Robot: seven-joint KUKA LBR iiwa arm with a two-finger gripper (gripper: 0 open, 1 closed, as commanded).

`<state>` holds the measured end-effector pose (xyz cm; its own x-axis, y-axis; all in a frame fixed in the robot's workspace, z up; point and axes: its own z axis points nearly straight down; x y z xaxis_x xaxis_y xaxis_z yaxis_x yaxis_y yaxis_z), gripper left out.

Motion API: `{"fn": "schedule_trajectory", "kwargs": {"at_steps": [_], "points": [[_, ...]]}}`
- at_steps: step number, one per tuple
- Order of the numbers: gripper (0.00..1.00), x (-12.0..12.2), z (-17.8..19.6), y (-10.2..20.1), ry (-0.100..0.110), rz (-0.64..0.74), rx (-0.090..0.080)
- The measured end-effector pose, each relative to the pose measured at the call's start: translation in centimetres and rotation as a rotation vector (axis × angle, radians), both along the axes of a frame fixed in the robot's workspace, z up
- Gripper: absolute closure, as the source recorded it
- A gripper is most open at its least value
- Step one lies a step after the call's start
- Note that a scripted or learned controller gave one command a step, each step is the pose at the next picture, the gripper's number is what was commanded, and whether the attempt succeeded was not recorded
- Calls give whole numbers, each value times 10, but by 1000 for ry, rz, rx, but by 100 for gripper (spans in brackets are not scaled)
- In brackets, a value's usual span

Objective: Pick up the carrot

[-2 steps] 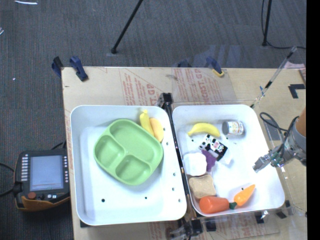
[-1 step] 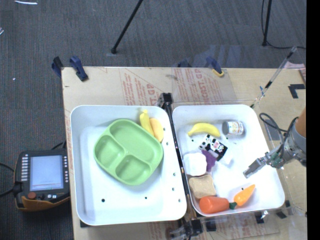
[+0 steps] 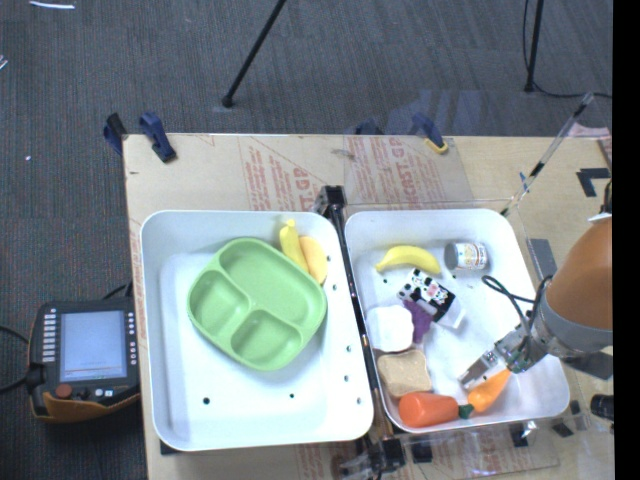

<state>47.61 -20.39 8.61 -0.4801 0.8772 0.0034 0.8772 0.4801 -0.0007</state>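
Orange is your cue: the carrot (image 3: 489, 392) lies in the right bin (image 3: 500, 220), down at about 5 o'clock, slanting from a green tuft at its low end up toward 1 o'clock. From the camera view, the gripper (image 3: 487, 368) sits right over the carrot's upper half, touching or nearly so, with the arm coming in from 3 o'clock. Whether the claw is open or closed on it cannot be told at this slant, so do not count the carrot as held. Just at 9 o'clock of the tuft rests a stubbier red-orange piece (image 3: 428, 408), with a bread slice (image 3: 404, 371) at 11 o'clock of that. You are, by my reading, at the grasp step, nothing lifted yet. The next move calls for a firm close across the carrot's width, then a straight lift clear of the red-orange neighbour and the bin wall.
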Motion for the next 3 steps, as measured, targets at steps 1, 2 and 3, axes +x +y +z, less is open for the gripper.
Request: {"fn": "schedule_trajectory", "kwargs": {"at_steps": [1,2,3], "points": [[100,0,9,-1,0,-6,1],[100,0,41,22,-1,-187,-1],[100,2,120,24,-6,-219,-4]]}}
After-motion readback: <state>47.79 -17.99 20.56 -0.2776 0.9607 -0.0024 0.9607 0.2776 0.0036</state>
